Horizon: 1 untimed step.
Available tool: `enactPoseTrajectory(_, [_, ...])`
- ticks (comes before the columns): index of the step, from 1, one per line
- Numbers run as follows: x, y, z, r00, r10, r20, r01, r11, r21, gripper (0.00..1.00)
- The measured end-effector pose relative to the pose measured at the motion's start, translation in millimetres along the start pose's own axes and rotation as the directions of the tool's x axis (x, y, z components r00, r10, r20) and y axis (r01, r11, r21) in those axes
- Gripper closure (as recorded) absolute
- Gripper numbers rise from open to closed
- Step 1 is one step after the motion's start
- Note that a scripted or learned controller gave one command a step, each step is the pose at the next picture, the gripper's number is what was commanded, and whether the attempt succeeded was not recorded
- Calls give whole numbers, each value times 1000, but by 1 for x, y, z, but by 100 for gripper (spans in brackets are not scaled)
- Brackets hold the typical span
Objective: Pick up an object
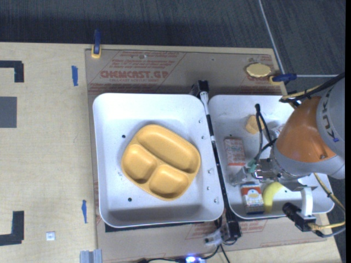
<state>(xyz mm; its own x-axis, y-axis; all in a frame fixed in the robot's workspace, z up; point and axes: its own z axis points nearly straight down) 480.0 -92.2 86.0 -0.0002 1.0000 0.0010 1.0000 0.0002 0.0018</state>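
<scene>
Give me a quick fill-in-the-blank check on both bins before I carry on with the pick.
1. The yellow divided tray lies in the ____ bin.
2. The tray has ____ compartments.
3. The arm hangs over the ____ bin.
4. The small box with a red label lies in the same bin as the ____ banana.

Missing words: left; three; right; yellow
</scene>
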Motion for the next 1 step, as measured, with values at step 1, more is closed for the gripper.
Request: enactPoseTrajectory(1, [-1,2,-11,1000,0,3,0,1000,-7,100])
